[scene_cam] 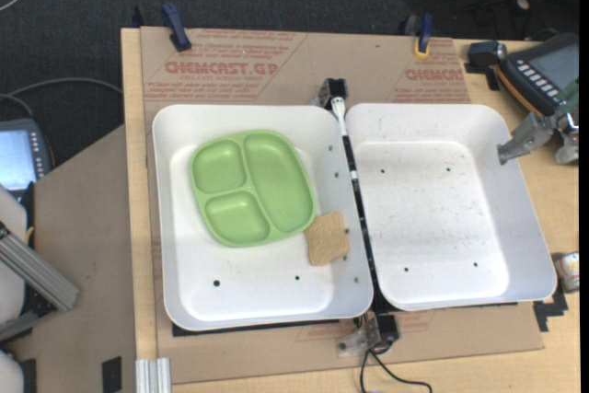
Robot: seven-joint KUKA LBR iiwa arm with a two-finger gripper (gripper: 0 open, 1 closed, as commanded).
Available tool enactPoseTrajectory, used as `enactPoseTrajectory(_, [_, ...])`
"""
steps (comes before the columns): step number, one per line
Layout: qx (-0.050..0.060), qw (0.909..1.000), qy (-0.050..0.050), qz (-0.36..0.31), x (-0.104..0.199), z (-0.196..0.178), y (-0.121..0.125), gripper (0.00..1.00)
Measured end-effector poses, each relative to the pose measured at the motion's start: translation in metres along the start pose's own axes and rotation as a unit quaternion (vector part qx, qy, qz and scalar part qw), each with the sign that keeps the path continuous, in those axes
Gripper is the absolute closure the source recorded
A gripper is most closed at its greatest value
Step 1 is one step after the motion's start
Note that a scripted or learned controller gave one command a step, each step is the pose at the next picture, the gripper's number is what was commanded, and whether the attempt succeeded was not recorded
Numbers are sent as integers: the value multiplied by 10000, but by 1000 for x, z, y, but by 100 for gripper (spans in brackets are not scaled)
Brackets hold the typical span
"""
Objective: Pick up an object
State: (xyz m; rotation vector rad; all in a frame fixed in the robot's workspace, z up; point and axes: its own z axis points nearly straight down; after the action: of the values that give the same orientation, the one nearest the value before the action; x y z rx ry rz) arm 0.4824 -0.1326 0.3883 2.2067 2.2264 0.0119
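Observation:
A light green divided plate [252,188] lies in the left white bin [175,225], toward its back left. A small tan square piece, like a cracker or sponge [327,238], rests just off the plate's front right corner, close to the bin's right wall. My gripper [522,143] is a grey shape at the far right, over the right rim of the right bin [433,198]. It is well away from both objects and nothing is seen in it.
A black cable and connector [342,138] run along the seam between the two bins. Both bins sit on a cardboard sheet [230,60] held by clamps [175,25] at the back. Equipment stands at the far right edge [543,78].

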Motion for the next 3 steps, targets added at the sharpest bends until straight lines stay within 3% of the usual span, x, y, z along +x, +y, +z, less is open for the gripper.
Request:
enactPoseTrajectory(1, [-61,10000,-27,32,9,-157,-1,0])
enactPoseTrajectory(2, [16,10000,-18,40,10,-158,-1,100])
enactPoseTrajectory(3, [124,9999,13,32,41,-28,-3,100])
